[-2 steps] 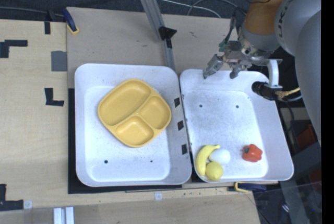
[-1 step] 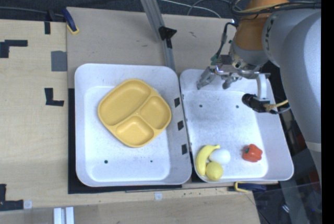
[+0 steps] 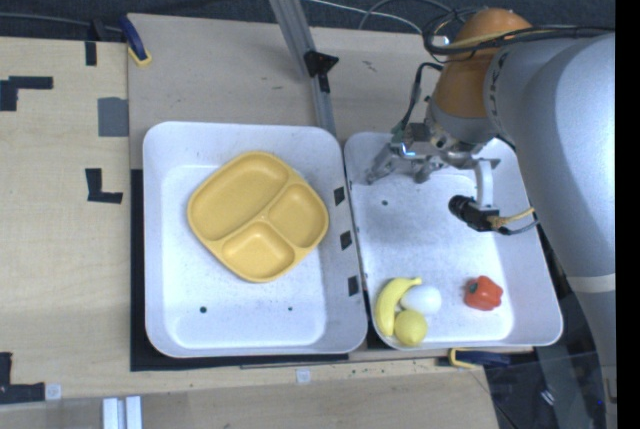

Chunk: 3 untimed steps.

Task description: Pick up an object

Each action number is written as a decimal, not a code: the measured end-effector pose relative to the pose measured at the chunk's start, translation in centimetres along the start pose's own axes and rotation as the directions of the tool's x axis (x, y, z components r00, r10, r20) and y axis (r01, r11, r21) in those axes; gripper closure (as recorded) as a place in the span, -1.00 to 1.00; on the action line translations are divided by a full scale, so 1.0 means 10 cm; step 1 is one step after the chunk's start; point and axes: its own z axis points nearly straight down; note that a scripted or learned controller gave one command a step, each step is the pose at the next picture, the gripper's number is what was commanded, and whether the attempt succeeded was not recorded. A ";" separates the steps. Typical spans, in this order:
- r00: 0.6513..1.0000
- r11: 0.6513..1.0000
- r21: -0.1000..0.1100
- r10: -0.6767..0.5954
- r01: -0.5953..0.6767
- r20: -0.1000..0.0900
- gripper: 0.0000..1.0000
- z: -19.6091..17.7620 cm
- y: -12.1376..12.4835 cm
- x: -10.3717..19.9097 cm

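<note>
My gripper [image 3: 399, 171] hangs over the far left part of the right bin [image 3: 440, 227], under the orange band of the arm. Its two fingers are spread apart and open, with nothing between them. At the bin's near edge lie a yellow banana [image 3: 392, 297], a white egg-shaped object [image 3: 424, 299] and a yellow lemon [image 3: 410, 326], bunched together. A small red pepper [image 3: 483, 293] sits to their right. All of these are well below the gripper in the view, apart from it.
The left bin [image 3: 170, 307] holds a yellow divided plate [image 3: 258, 215]. A grey metal pole [image 3: 290, 7] slants down to the bins' far edge. A black fitting with a yellow cable [image 3: 478, 213] hangs off the arm over the right bin.
</note>
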 end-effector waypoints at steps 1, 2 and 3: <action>1.000 1.000 0.001 -0.001 0.001 -0.001 1.00 -0.12 0.00 0.01; 1.000 1.000 -0.005 0.000 0.000 -0.002 1.00 -0.57 0.06 0.07; 1.000 1.000 -0.005 0.002 -0.002 -0.002 1.00 -1.10 -0.04 0.04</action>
